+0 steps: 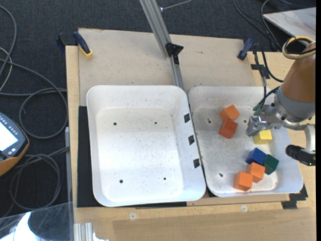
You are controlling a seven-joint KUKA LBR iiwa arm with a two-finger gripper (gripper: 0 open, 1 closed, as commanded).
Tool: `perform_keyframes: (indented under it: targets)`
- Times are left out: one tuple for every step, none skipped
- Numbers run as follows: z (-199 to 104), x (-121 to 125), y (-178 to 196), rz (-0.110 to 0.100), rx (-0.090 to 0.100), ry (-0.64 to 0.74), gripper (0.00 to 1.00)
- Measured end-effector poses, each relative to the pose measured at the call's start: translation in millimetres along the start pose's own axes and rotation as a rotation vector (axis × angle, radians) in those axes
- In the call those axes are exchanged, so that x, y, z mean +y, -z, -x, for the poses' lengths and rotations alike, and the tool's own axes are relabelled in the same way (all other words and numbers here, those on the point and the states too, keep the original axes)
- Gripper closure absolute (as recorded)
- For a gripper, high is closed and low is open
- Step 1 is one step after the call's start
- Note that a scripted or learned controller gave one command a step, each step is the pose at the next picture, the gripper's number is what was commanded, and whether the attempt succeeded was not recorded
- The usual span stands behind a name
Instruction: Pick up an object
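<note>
Where yellow block (265, 136) nears rim, fingers (255, 128) above, blocks crowding.

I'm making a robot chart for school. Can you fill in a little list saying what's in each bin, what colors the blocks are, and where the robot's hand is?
left bin: no blocks seen in it
right bin: all the blocks
upper blocks: two orange blocks, touching
lower cluster: blue block, green block, two more orange blocks
yellow block: right under the gripper
gripper: low over the right bin, at the yellow block
holding something: cannot tell
</note>
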State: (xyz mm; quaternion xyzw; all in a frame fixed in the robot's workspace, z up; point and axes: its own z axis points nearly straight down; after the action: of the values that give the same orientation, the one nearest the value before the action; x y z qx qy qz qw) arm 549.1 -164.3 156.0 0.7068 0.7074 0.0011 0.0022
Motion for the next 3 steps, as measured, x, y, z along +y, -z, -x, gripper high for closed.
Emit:
perform_keyframes:
  targets:
    - [0.8, 7.2, 63.7, 0.004, -0.001, 0.001, 1.00]
    - [0.9, 9.1, 114.7, 0.003, -0.001, 0.001, 1.00]
    - [-60.4, 26.1, 105.9, -0.004, 0.004, 0.007, 1.00]
